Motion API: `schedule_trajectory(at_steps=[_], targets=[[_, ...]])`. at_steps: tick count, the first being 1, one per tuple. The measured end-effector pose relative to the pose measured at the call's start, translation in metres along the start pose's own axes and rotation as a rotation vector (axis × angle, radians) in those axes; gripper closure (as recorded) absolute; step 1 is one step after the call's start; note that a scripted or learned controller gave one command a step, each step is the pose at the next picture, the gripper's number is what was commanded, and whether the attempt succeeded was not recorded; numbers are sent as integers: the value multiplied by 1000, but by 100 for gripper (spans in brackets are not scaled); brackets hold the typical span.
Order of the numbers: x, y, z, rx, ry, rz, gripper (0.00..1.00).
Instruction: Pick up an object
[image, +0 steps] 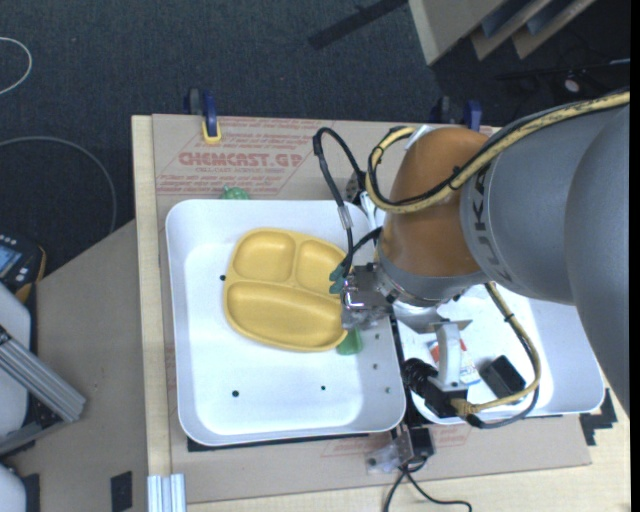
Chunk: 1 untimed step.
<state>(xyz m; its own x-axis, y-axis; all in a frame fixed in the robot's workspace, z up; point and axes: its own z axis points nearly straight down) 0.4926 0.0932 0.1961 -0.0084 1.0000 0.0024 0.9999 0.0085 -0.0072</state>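
- The plate (280, 290), yellow with 3 compartments, lies flat in the upper middle part of the left bin (270, 400).
- The gripper (352, 297) is low at the right edge of the plate. It is touching the plate or just above it, and the view does not tell which.
- How far the gripper is open, and whether it has hold of anything, cannot be told, because the wrist covers it from above.
- Nearly all of the plate lies to the left of the gripper. Its longer side seems to run left to right, dropping a little toward the right, so the gripper meets 1 end of it.
- A small green piece (348, 345) shows just below the gripper, at the plate's rim, and part of it is hidden.
- Judgement: the grasp is not yet made, and the plate's rim is the likely target. A thin rim taken at 1 end can slip, or the plate can tip.
- The arm (540, 210) covers much of the right bin (570, 395).
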Motion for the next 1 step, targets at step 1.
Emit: schedule_trajectory(at_steps=[1], targets=[[-29, -2, -96, -18, -2, 9, 100]])
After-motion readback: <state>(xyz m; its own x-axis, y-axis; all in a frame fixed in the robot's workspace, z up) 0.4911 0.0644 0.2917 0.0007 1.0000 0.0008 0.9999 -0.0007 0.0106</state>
